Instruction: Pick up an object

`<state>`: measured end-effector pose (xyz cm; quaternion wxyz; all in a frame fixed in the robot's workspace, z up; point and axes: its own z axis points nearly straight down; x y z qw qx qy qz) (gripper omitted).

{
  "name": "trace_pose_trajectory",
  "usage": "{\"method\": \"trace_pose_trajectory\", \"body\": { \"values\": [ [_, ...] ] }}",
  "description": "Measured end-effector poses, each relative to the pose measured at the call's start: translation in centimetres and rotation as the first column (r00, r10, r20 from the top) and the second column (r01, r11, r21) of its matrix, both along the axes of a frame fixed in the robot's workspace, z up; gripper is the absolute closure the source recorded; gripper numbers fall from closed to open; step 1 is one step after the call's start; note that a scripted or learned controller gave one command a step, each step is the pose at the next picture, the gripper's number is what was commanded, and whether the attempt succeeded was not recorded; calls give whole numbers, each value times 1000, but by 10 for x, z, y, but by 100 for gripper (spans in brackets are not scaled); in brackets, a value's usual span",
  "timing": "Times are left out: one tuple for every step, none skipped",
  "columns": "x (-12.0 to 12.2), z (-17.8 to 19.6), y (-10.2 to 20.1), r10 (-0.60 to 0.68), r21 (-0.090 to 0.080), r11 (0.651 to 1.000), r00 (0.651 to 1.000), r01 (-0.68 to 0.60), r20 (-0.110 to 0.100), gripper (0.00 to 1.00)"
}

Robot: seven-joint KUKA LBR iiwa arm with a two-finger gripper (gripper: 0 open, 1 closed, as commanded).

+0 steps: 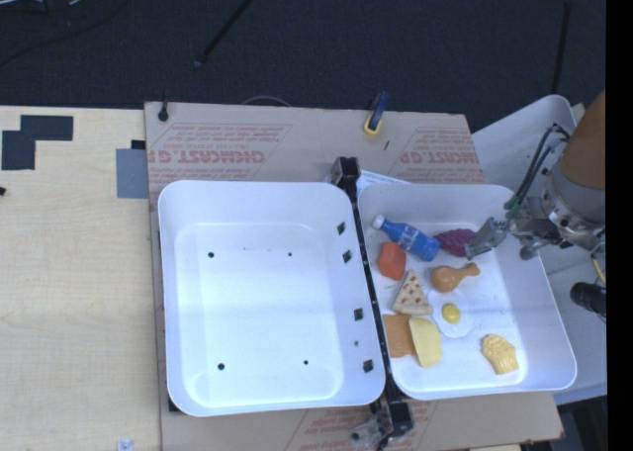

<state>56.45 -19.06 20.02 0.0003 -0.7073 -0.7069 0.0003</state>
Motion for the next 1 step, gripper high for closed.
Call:
{"method": "trace_pose_trajectory", "body": {
  "values": [
    [21,-119,102,8,3,1000,1000,-8,-3,0]
  ]
}}
